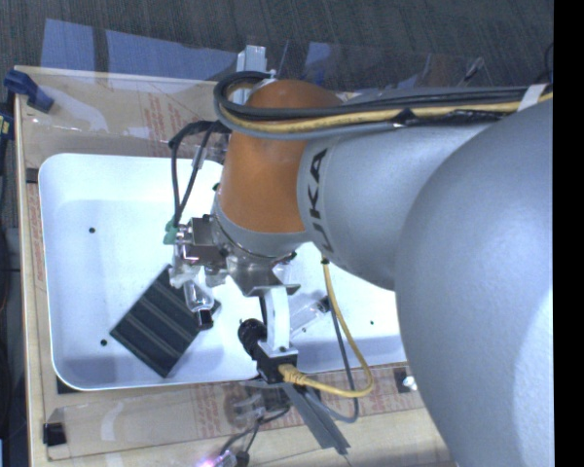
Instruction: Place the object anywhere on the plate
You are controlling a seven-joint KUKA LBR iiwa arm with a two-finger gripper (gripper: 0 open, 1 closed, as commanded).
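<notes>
Hand sits low in the white bin, at the upper edge of the dark ribbed block; can't tell its state. Block lies flat near the bin's front-left corner. Looks stiff, light, grooved. Pinch across the narrow width.

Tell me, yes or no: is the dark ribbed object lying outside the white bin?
No. The dark ribbed object lies on the floor of the white bin, near its lower rim, beside the gripper.
</notes>
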